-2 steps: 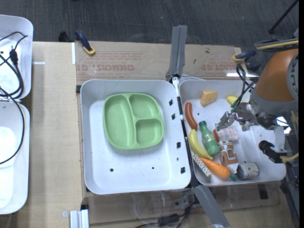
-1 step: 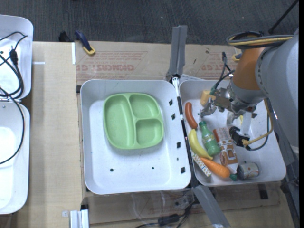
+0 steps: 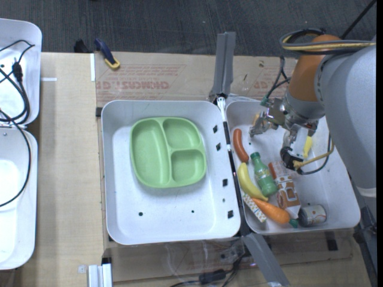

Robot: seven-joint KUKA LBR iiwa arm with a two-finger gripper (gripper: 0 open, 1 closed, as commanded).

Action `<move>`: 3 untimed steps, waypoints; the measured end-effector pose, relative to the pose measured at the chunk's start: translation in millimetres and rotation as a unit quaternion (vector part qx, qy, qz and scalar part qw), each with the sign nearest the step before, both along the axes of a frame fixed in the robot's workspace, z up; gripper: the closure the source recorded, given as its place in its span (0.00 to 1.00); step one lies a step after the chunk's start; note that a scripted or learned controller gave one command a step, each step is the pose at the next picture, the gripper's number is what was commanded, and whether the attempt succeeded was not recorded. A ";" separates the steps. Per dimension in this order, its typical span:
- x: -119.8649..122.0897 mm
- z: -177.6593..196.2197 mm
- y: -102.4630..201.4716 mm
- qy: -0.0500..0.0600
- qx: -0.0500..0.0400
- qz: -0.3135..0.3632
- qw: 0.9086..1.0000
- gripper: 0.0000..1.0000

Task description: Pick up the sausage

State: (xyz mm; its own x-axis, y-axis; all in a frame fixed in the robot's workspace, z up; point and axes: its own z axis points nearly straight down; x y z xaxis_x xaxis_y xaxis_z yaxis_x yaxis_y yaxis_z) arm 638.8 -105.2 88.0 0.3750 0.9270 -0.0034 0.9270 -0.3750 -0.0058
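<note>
The gripper [image 3: 259,124] hangs just beside the slim red-orange sausage [image 3: 240,144], seemingly lining up a grasp; opening unclear.

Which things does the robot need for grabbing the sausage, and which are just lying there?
For the job:
sausage
end effector

Just lying about:
green bottle
banana
carrot
can
green plate

Red-orange sausage [image 3: 240,145], green plate [image 3: 168,152]
</note>
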 end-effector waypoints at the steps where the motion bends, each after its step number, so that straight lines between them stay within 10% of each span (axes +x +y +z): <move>1: 19.3 0.8 11.1 -0.001 -0.001 0.056 0.998 0.00; 2: 16.0 -0.3 12.2 0.000 0.000 -0.002 1.000 0.00; 3: 20.3 100.8 12.9 -0.001 0.000 0.036 0.999 0.00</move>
State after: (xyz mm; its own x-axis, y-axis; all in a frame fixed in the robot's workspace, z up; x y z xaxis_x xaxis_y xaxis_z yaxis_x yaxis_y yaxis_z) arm 659.1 -92.2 188.9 0.3069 0.9517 -0.0031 0.9517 -0.3069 -0.0033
